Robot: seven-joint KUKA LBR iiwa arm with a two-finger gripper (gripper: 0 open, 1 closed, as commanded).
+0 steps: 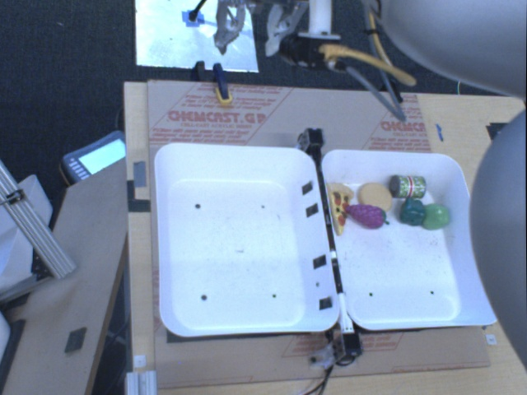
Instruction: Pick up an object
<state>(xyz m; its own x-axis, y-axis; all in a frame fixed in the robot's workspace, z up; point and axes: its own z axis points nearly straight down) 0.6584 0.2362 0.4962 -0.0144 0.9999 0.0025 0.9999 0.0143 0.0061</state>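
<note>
Up at the top of the view, my gripper point(254, 25) hangs beyond the bench with its fingers point(228, 25) spread apart, nothing between them. Rightward, the left bin point(239, 159) lies bare. In the right bin point(412, 303), near its far edge, sit a pizza slice point(339, 204), a purple eggplant point(366, 215) lying lengthwise left to right, a tan piece point(375, 194), a can point(408, 186) on its side, and green pieces point(426, 214).

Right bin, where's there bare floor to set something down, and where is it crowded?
The right bin has bare floor across its near half. Its far strip is crowded: pizza slice, purple eggplant, tan round piece, can and two green pieces huddle together. The left bin offers open floor too.
</note>
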